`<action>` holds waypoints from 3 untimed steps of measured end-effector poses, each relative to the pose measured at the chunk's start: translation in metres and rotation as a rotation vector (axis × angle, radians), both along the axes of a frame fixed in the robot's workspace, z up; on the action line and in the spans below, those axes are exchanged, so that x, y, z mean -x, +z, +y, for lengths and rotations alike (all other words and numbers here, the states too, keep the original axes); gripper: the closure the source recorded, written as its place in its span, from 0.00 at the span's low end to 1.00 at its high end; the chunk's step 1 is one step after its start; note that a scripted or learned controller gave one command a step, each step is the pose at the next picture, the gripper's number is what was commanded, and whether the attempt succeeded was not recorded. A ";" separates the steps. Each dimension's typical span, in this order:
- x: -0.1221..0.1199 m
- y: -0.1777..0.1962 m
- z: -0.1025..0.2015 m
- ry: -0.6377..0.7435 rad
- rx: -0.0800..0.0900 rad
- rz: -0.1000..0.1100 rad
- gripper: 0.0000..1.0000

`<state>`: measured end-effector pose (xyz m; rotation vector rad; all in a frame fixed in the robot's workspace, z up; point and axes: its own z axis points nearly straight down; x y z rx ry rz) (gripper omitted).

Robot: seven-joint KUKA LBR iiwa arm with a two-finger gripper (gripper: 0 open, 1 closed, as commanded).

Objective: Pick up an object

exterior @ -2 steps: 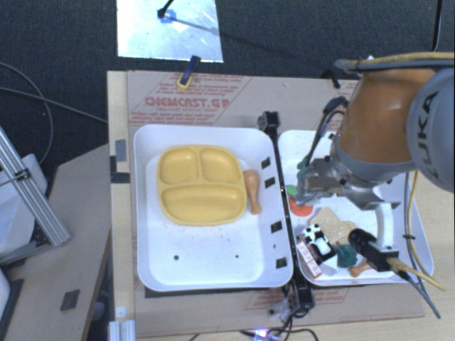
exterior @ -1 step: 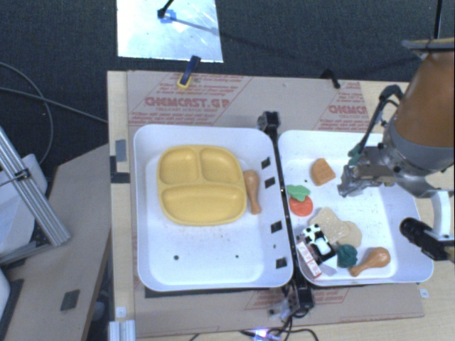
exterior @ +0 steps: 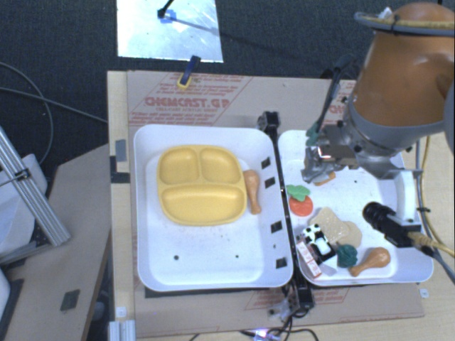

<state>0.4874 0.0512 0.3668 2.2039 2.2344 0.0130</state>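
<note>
My gripper (exterior: 315,168) hangs low over the back left part of the right bin (exterior: 419,265), under the arm's big orange band. A small orange piece (exterior: 325,179) pokes out just beneath it, and I cannot see whether it is gripped. In front of the gripper lie a red tomato with a green leaf (exterior: 301,202), a beige bread slice (exterior: 339,229), a black-and-white toy (exterior: 318,244), a teal piece (exterior: 348,255) and a tan drumstick (exterior: 372,261).
The left bin (exterior: 213,261) holds a yellow divided plate (exterior: 200,185) with a second tan drumstick (exterior: 252,190) lying by its right edge. A black divider with clips (exterior: 279,190) runs between the bins. Metal framing (exterior: 28,190) stands far left.
</note>
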 end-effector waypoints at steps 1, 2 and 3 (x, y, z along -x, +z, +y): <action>-0.048 0.071 -0.007 -0.007 0.003 -0.004 1.00; 0.001 -0.024 0.028 -0.006 0.003 0.016 1.00; -0.046 -0.019 -0.004 -0.014 0.004 0.003 1.00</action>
